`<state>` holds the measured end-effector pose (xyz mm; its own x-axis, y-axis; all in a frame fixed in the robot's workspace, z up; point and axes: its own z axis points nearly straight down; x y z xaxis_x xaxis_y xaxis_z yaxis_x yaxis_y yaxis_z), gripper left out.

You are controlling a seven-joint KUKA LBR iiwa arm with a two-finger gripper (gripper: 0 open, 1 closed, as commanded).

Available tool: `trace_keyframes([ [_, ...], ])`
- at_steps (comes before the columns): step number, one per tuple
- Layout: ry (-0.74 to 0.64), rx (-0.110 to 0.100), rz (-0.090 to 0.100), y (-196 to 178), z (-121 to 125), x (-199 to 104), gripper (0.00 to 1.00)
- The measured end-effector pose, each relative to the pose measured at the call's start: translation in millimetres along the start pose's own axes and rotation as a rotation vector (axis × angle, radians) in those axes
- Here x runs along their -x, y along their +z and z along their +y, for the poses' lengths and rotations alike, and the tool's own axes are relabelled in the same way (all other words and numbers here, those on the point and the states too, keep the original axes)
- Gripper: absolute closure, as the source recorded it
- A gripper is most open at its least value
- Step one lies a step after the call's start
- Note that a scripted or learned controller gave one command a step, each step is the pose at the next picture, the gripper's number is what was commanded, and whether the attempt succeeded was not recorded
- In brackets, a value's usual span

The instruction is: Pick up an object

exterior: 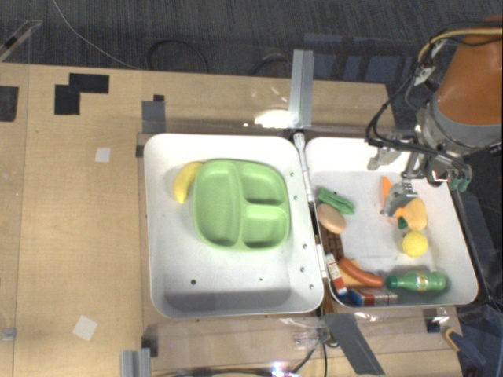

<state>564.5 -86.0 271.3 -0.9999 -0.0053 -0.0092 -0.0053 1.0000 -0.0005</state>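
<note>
The fingers (399, 197) are seen low in the right white plastic bin (470, 277), but open or closed can't really be told. A yellow-orange plastic fruit (414, 214) is touched just below-right of them, yellow lemon (414, 244) further below.

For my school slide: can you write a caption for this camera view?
Robot gripper lowered among toy foods in the right bin, beside a green divided plate in the left bin.
</note>
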Motion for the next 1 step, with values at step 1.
trace_keyframes([
  [1,0.053,0.001,0.009,100.1,-48.2,67.1,0.00],
])
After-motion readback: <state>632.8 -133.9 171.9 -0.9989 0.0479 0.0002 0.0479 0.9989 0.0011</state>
